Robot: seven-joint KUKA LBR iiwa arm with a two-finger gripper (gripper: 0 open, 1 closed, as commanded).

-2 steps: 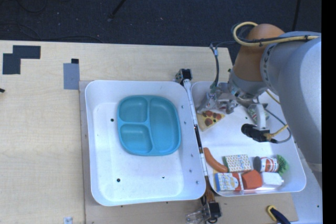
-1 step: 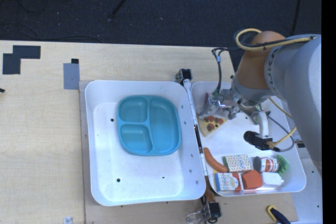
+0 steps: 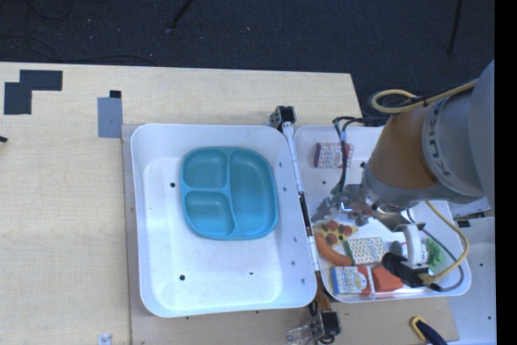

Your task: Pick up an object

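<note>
On the wooden surface (image 3: 65, 206) we see the left bin (image 3: 161, 287) holding a teal divided plate (image 3: 229, 192), and the grey arm (image 3: 436, 149) lowered into the right bin (image 3: 311, 143), its pincer (image 3: 343, 210) above small objects (image 3: 355, 250), grip unreadable.

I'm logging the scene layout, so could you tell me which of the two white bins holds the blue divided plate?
The left bin holds the blue divided plate; the right bin holds small packets and toys under the arm.
</note>
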